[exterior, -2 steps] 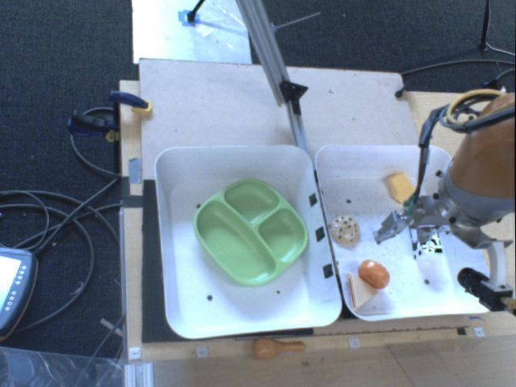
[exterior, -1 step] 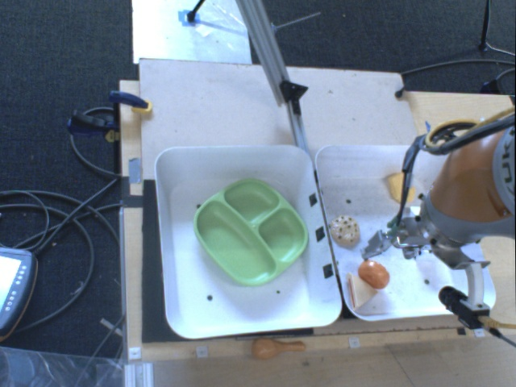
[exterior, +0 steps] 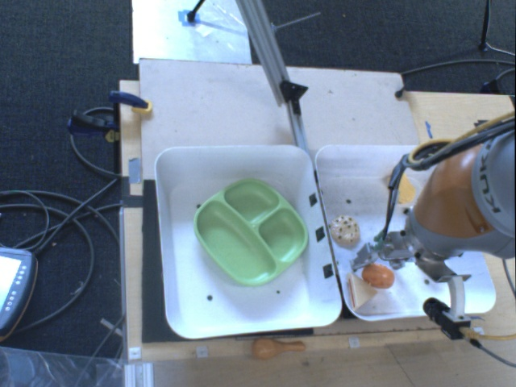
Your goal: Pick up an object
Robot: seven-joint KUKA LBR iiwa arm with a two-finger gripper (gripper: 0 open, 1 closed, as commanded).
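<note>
Camera view: the arm [exterior: 463, 200] reaches in from three o'clock over the right bin [exterior: 355, 164]. Its gripper [exterior: 372, 258] sits low by an orange ball [exterior: 378, 276], just at the ball's twelve o'clock; open or closed, I cannot tell. A tan wedge [exterior: 359, 293] lies at the ball's seven o'clock, a spotted ball [exterior: 345, 231] at eleven. Left bin [exterior: 181, 297]: a green tray [exterior: 251, 230].
</note>
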